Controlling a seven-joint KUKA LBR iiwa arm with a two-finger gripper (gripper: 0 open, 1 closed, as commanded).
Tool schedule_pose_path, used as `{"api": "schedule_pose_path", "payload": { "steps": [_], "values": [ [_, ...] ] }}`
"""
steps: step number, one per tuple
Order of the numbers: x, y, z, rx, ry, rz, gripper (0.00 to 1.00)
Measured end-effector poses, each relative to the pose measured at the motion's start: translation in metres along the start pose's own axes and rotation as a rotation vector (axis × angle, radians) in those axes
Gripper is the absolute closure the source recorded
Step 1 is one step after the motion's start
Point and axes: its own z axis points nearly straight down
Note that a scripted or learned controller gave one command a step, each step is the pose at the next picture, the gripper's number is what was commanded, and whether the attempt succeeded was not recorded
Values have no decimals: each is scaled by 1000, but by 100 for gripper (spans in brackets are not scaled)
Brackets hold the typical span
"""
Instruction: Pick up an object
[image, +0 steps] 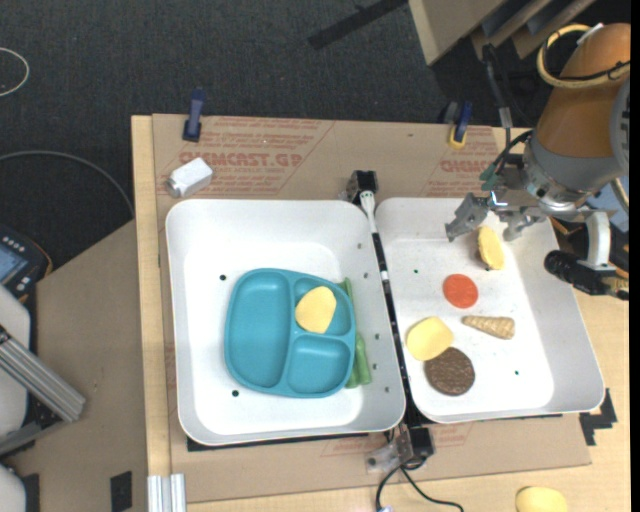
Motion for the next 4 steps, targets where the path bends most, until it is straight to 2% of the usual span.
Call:
{"api": "schedule_pose_path", "payload": {
  "steps": [1, 2, 3, 4],
  "values": [
    [-36, -85, 135, 10, 3, 8, 0],
    [-112, -107, 108, -1, 4, 1, 0],
    [-109, -16, 89, -10, -4, -5, 0],
    [-102, 43, 131, 2, 16, -7, 0]
  ]
}}
